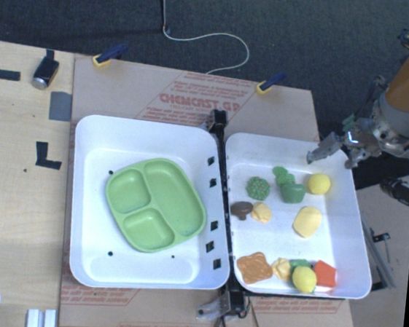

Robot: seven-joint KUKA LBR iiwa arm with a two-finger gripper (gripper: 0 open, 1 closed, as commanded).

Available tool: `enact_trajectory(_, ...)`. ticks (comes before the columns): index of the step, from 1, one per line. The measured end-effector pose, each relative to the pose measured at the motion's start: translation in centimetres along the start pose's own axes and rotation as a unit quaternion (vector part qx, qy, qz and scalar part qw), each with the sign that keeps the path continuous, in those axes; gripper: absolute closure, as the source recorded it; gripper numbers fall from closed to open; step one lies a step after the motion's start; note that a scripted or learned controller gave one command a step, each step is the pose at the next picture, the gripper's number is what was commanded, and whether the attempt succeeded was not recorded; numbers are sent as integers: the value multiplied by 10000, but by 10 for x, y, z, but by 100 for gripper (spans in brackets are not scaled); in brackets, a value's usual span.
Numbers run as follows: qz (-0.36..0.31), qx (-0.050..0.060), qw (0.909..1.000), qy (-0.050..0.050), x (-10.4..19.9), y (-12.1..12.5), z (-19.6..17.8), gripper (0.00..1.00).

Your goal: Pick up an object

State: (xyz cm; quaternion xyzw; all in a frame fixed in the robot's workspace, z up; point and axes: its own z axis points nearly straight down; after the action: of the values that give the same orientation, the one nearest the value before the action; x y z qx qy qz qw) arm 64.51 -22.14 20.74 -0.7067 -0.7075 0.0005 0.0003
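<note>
My gripper [335,153] hangs over the far right corner of the right bin [353,213], open, with nothing between its fingers. Below and left of it lie a small yellow ball [319,183] and a green toy piece [288,185]. Further into the bin are a green broccoli-like piece [258,188], a brown mushroom [241,209], a small yellow piece [261,214] and a pale yellow lemon shape [307,221]. Near the front edge sit a toast slice [254,267], another yellow ball [303,279] and a red-orange block [324,275].
The left bin [88,182] holds a green sectioned plate [155,204]. A black divider [218,190] runs between the bins. Cardboard lies under both bins, with a white cable [204,38] beyond it.
</note>
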Motion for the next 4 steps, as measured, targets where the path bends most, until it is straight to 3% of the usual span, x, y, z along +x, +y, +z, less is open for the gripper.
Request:
enact_trajectory(1, -38, 56, 10000, 44, 130, -62, 79, 0)
enact_trajectory(2, 3, 5, 10000, 2, 127, -107, 124, 0)
enact_trajectory(3, -19, -47, 10000, 5, 218, -133, 17, 0)
enact_trajectory(4, -60, -79, 9999, 38, 303, -159, -136, 0)
